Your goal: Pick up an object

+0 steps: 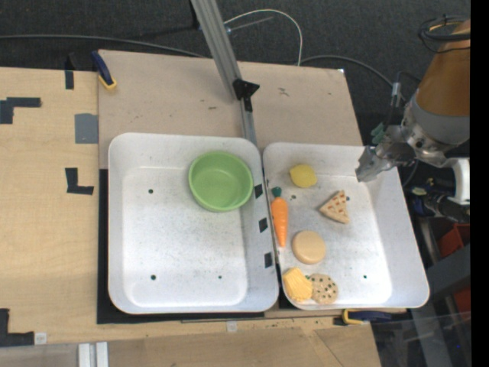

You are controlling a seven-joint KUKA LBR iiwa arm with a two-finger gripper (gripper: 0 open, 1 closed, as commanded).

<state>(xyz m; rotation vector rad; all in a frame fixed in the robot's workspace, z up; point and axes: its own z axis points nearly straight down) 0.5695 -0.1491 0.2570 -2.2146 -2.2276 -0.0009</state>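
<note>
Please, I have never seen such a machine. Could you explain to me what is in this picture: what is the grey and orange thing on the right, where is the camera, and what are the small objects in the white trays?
The grey and orange thing is a robot arm. Its gripper, a two-finger tool, is above the upper right edge of the right bin. I see nothing held in it.

The camera is fixed above the bench and looks down at a slant.

Two shallow white bins sit side by side. The left bin holds a green bowl. The right bin holds toy foods: a yellow lemon-like piece, a carrot, a cheese wedge, a round beige piece, a yellow piece and a cookie.
</note>
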